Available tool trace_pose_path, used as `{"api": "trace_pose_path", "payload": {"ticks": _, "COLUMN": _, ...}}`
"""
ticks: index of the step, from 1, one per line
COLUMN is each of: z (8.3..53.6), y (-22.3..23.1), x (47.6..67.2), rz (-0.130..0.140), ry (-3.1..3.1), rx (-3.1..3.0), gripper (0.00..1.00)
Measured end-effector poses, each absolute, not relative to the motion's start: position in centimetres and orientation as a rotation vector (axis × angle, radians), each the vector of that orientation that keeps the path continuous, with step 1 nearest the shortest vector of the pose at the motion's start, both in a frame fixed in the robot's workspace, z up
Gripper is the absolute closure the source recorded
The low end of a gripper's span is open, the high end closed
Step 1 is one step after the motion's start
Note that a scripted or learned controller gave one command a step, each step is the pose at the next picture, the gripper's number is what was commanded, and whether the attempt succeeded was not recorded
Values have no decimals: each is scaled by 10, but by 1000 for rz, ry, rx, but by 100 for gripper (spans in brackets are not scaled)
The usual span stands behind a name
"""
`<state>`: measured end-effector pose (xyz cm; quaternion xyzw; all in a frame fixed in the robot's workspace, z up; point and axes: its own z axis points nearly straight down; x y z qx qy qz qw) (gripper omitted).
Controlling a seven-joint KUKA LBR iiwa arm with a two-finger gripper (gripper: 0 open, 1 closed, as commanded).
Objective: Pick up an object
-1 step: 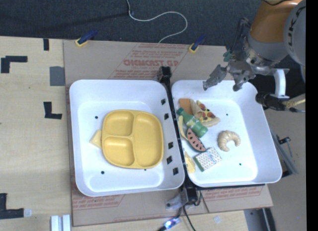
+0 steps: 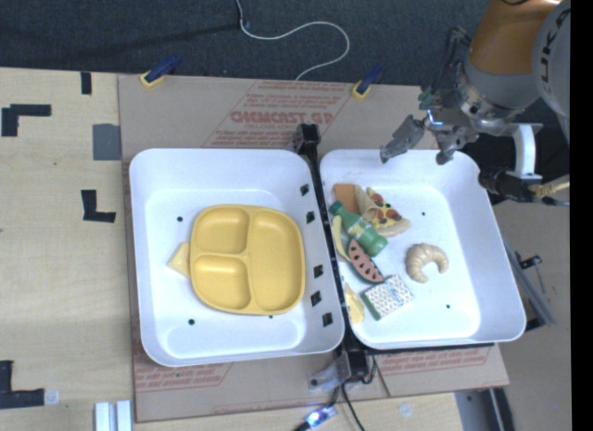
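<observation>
My gripper [image 2: 425, 144] hangs over the far rim of the right bin [image 2: 463, 323], its two dark fingers spread open with nothing between them. Below it in that bin lie several toy foods: a croissant [image 2: 427, 259], a pizza slice [image 2: 384, 212], a watermelon slice [image 2: 364, 261], a green piece [image 2: 363, 232], an orange piece [image 2: 345, 194] and a small green-and-white box [image 2: 388, 297]. All lie nearer the camera than the gripper, apart from it.
The left bin [image 2: 157, 327] holds a yellow divided plate [image 2: 248, 259] with a pale yellow wedge [image 2: 179, 257] tucked at its left. Black clips join the bins along the middle wall [image 2: 320, 234]. A white cable [image 2: 296, 35] trails on the dark floor behind.
</observation>
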<state>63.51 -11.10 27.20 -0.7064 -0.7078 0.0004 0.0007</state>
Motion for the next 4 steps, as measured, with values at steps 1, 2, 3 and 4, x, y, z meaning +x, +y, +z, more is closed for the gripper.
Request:
{"api": "trace_pose_path", "payload": {"ticks": 1, "z": 223, "y": -106, "x": 642, "rz": 7, "ry": -2221, "rx": -2216, "gripper": 0}}
{"api": "trace_pose_path", "payload": {"ticks": 2, "z": 174, "y": -103, "x": 632, "rz": 8, "ry": -2220, "rx": -2216, "gripper": 0}}
{"api": "trace_pose_path", "payload": {"ticks": 3, "z": 129, "y": -104, "x": 627, "rz": 8, "ry": -2220, "rx": -2217, "gripper": 0}}
{"api": "trace_pose_path", "payload": {"ticks": 4, "z": 86, "y": -103, "x": 629, "rz": -4, "ry": -2230, "rx": -2222, "gripper": 0}}
